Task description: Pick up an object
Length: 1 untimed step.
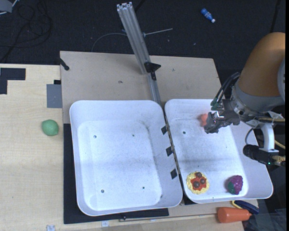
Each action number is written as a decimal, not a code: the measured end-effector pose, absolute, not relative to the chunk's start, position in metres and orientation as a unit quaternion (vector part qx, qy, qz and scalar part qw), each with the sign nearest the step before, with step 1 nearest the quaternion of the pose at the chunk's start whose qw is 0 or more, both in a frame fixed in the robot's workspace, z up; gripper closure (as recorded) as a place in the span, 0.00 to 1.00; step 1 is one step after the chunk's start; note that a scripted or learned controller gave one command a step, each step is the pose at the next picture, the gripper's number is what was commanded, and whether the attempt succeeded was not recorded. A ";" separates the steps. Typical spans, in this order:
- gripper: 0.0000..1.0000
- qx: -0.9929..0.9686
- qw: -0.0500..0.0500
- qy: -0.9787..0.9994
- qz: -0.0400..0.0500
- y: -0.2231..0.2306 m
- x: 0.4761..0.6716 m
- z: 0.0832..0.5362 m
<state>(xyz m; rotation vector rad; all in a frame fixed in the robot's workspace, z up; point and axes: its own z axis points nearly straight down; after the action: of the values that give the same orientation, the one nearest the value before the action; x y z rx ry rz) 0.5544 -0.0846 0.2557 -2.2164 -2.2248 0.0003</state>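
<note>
Desk (29, 177): light wood, carrying two shallow white plastic bins side by side. Left bin (86, 110) has nothing in it to grab. Right bin (260, 189) holds the candidates.

Grey arm with orange band (267, 66) comes in from 3 o'clock. End effector (213, 125) sits low over the right bin's 12 o'clock area, just beside a small orange-red object (203, 119) at its 9 o'clock side. Can't tell the finger opening, the wrist hides it. Nothing visibly gripped.

Risks, my read:
- Orange-red piece looks offset from the tool centre. A close here may clip its edge and push it toward the bin wall instead of capturing it.
- It's partly hidden by the tool, so contact is unclear. Could be touching, could be apart.
- Hanging black cables (226, 93) near the wrist could snag on a lift.
- Yellow round toy with red spots (197, 182) and purple grape-like cluster (234, 184) sit at 6 o'clock, well apart, no interference.

Green ball (50, 127) on the desk at 9 o'clock, outside both bins. Orange carrot-like piece (232, 214) lies outside at 6 o'clock.
</note>
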 end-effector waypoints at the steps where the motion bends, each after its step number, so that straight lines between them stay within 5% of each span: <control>1: 1.00 -0.706 0.000 -0.708 0.000 -0.034 0.562 0.258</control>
<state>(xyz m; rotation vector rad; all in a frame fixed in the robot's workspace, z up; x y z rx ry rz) 0.5616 -0.0340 0.2578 -2.2189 -2.2239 0.0005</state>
